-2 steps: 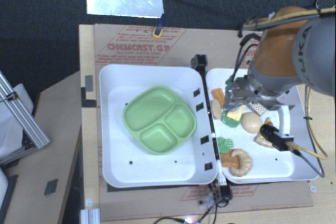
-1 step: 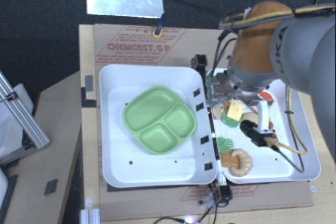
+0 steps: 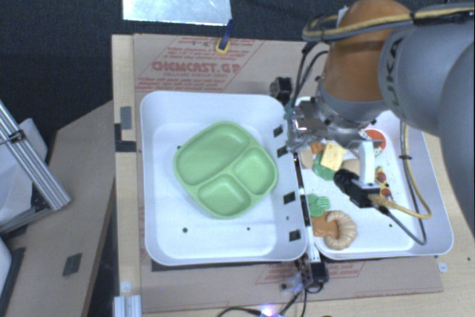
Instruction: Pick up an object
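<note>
The yellow block (image 3: 333,157) lies in the right bin (image 3: 404,237), near that bin's 9 o'clock wall, which it shares with the left bin (image 3: 167,230). It rests against a green piece (image 3: 323,170) at its 7 o'clock. Its outline is close to square and tilted, so no long axis can be told. Open floor lies toward 4 and 5 o'clock; toward 9 o'clock the shared wall crowds it.

The gripper (image 3: 315,136) sits just at the block's 11 o'clock, low over the bin; whether it is released or clenched cannot be told, and nothing is seen held.

A red-and-white round item (image 3: 374,139) lies at the block's 2 o'clock. At 6 o'clock lie a small green toy (image 3: 319,204) and, beyond it, a croissant (image 3: 336,228). A green divided plate (image 3: 225,168) lies in the left bin.
</note>
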`<state>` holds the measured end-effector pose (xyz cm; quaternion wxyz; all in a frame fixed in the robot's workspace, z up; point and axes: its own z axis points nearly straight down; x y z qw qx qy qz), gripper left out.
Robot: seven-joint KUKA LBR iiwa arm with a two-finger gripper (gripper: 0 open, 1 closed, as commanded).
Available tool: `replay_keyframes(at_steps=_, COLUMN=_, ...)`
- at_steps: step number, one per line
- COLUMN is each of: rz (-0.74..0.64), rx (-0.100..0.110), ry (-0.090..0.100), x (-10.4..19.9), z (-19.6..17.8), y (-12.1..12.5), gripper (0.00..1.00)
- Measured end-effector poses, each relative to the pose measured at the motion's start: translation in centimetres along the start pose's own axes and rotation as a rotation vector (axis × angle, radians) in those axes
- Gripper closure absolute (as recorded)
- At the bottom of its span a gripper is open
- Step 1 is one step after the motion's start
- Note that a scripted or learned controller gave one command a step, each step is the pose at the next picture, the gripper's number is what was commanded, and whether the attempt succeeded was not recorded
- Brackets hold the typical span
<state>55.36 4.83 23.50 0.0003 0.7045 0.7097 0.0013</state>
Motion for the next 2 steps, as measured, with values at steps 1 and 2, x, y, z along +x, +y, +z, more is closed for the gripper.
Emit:
replay_keyframes(at_steps=1, rz=0.006, rx=0.003, ry=-0.002, x=-0.25, z=2.16, y=-0.18, gripper=1.0)
replay_keyframes(at_steps=2, rz=0.007, rx=0.002, ry=-0.001, x=-0.38, z=1.93, y=-0.5, gripper=1.0)
